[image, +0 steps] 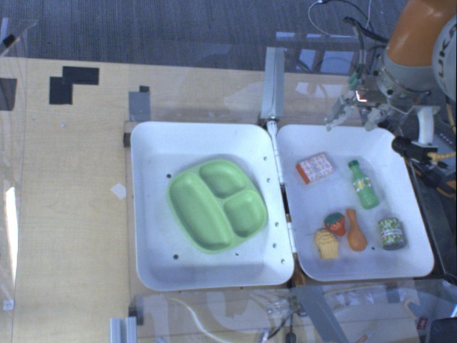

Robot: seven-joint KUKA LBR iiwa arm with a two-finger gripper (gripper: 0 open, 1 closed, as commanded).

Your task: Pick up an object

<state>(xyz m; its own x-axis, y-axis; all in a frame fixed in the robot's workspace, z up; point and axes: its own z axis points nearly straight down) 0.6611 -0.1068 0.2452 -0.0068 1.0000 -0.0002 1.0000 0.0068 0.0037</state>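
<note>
The worktop carried two shallow white bins side by side. The left bin held a green divided tray, lying flat near its centre. The right bin held the candidate objects for the pick: a red-and-white box toward the far left, a green bottle lying on its side just to the right of the box, and along the near side a yellow corn piece, a red-and-green tomato-like piece, an orange spoon-shaped piece and a small green can. The corn, tomato and orange pieces lay close together, which would complicate a clean grasp; the box, bottle and can lay apart from their neighbours and offered easier access. The hand hung above the far edge of the right bin, with its fingers apart and nothing between them, apparently staged above the bin for a descent.
</note>
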